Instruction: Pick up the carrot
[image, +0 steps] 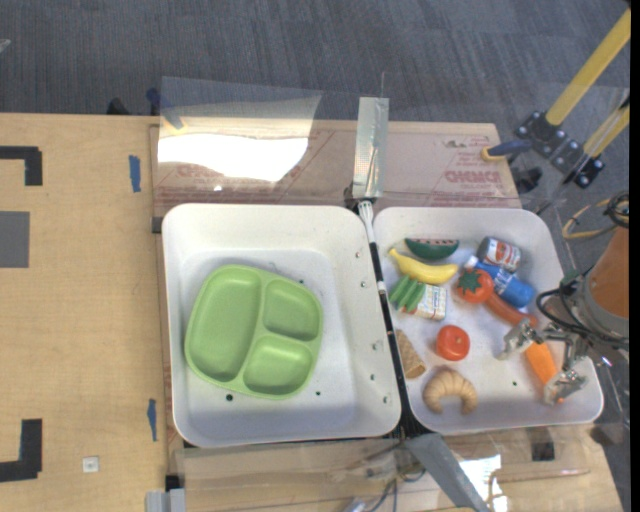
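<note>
Camera view, looking down at a slant on two white bins side by side. Left bin (190, 400): one green divided plate (255, 330), three compartments. Right bin (540, 225): toy food scattered about. Watermelon slice (430, 245) near the far edge, banana (425, 268) just below it, green bundle (406, 293) and small carton (433, 302) touching side by side. Can (499, 252) to the right, blue bottle (508, 287) beside it, tomato (453, 343) mid-bin, croissant (451, 389) near the front edge. Carrot (541, 364) lies in the right bin's front right area, tilted, orange. Gripper (542, 368) sits straddling the carrot, one metal finger (515, 341) on its left, the other at its lower right; fingers spread, carrot lying between them, contact not clear. Arm's orange band (612, 285) visible at the right edge.
</note>
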